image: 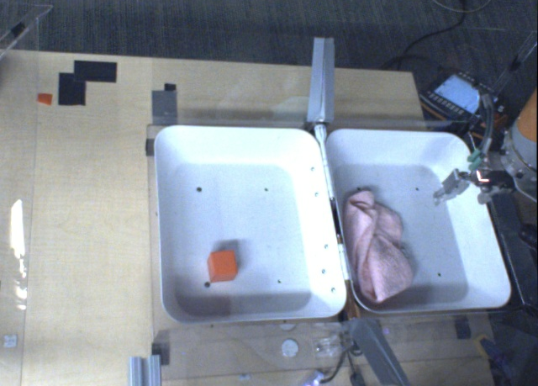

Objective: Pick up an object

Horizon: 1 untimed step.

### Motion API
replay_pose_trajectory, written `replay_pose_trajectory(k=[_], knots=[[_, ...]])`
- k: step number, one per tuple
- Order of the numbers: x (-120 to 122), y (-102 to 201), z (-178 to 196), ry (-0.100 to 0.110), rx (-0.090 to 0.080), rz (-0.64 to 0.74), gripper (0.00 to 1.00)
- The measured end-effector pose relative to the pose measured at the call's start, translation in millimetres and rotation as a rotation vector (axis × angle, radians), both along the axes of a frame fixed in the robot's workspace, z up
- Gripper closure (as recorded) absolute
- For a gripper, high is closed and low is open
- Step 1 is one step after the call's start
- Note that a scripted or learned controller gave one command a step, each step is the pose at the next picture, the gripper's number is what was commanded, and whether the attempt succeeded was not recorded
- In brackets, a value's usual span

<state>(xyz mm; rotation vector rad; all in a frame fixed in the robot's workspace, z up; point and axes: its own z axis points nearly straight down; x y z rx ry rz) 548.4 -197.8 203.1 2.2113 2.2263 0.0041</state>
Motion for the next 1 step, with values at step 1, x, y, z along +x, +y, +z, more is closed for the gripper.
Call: replay_pose_trajectory(k=[1], knots=[[0.0, 0.0, 0.1, 0.000, 0.000, 0.000, 0.00]])
